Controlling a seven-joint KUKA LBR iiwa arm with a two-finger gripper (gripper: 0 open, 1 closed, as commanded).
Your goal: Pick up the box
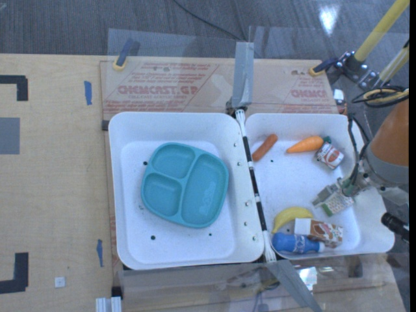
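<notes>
The desk carries two shallow white bins side by side near its right edge. The left bin holds a teal divided plate with three compartments, lying flat at the bin's middle. The right bin holds the smaller things.

The grey arm, with its orange band, reaches in over the right bin's right edge. Its tool hangs low over the right-middle part of that bin, just above a small pale packet with a speckled face; whether it touches the packet I cannot tell. The tool is too small and blurred here to tell how it stands.

The box, white at one end and brown and red at the other, lies flat near the front edge of the right bin, apart from the tool. A blue bottle lies on its side just in front of the box, touching or nearly touching it, by the bin's front left corner. A yellow banana curves just behind the box's white end.

Toward the back edge lie an orange carrot, a reddish sausage tilted beside the left wall, and a small red and white can near the carrot's green tip.
</notes>
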